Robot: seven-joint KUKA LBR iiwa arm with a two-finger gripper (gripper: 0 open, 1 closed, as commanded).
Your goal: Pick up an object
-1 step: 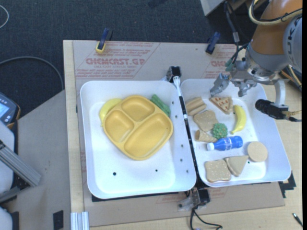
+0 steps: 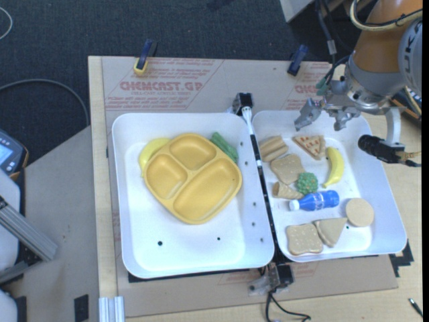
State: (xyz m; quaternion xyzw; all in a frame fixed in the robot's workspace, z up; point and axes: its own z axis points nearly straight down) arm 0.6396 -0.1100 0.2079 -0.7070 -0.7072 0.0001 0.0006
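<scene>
Tool (image 2: 325, 115), fingers spread and holding nothing, hung at the upper right of the frame over the right bin (image 2: 389, 206); approach step. Descent onto the nearby waffle wedge (image 2: 310, 145), just below, seemed next.

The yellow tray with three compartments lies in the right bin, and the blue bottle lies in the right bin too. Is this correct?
Not quite: the camera view shows the yellow tray in the left bin. The blue bottle does lie in the right bin.
</scene>
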